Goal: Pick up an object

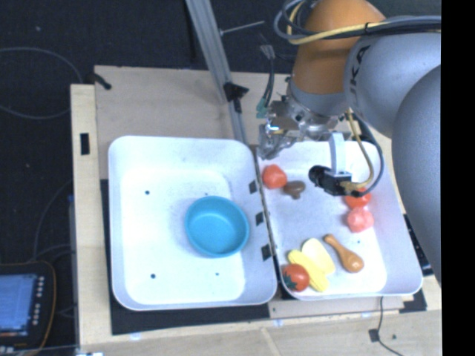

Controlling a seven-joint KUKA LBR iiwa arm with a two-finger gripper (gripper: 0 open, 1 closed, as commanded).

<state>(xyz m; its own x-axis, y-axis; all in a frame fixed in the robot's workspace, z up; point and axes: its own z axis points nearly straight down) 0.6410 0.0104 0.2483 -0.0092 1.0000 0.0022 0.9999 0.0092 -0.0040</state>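
My gripper [272, 146] hangs over the far left corner of the right bin [393, 273], just above a small orange-red ball [274, 176]. Its fingers point down with nothing visible between them. Beside the ball lies a brown lump [295, 189]. Further right sit a red piece [357, 198] and a pink piece [359, 219]. At the near side lie a yellow object [315, 264], a red tomato-like piece [296, 277] and a brown wooden spoon-shaped object [344, 253].
The left bin [148, 176] holds a blue bowl [216, 225]. A grey metal bar [211, 50] slants down from the top toward the divide between the bins. A black cable clip [331, 179] hangs from the arm over the right bin.
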